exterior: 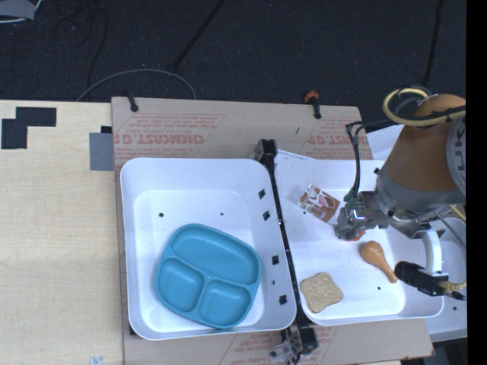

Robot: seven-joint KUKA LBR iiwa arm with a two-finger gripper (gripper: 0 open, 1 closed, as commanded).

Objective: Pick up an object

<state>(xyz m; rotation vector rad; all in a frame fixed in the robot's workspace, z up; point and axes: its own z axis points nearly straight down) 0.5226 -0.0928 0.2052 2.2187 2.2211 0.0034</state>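
— Where do we find the hand [351, 225]?
— Low in the right bin [346, 268], just beside the brown packet [319, 201]. The wrist hides it, so we cannot tell whether it's apart or together.

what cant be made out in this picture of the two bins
1. Camera view: the right side of the right bin is hidden under the arm, so whatever lies there cannot be told.
2. Camera view: a reddish bit at the gripper is mostly covered by it and too small to name.
3. Camera view: the print on the brown packet is too blurred to read.
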